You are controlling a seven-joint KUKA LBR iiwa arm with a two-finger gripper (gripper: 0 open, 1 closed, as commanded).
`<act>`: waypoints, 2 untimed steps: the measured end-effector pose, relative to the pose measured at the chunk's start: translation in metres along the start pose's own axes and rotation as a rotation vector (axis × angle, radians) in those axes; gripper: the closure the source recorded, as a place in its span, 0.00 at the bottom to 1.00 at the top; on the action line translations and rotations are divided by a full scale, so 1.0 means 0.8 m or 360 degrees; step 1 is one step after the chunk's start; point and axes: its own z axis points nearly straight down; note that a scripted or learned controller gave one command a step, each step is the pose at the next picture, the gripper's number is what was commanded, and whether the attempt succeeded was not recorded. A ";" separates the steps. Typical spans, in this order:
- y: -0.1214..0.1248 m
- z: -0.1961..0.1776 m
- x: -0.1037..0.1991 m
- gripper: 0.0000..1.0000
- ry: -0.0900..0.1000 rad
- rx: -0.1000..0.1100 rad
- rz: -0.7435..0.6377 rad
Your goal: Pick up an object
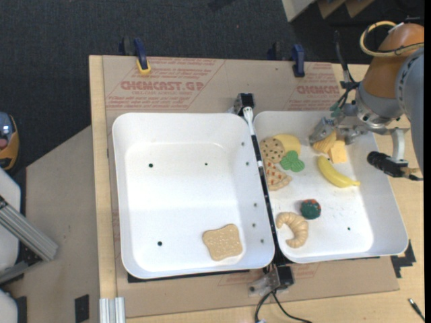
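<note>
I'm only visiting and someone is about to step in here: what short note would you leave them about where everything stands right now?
Gripper: low over the back of the right bin, beside the yellow cheese wedge; I can't tell if anything is gripped.
Right bin: banana, croissant, pizza slice, a green leafy piece, a dark green and red item.
Left bin: a slice of toast.
Done: nothing visibly lifted.
Left: grasp one object and raise it.
</note>
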 end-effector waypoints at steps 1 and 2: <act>0.002 -0.005 0.116 0.00 0.0000 -0.0010 -0.0006; 0.001 -0.004 0.124 0.00 -0.0003 -0.0006 0.0003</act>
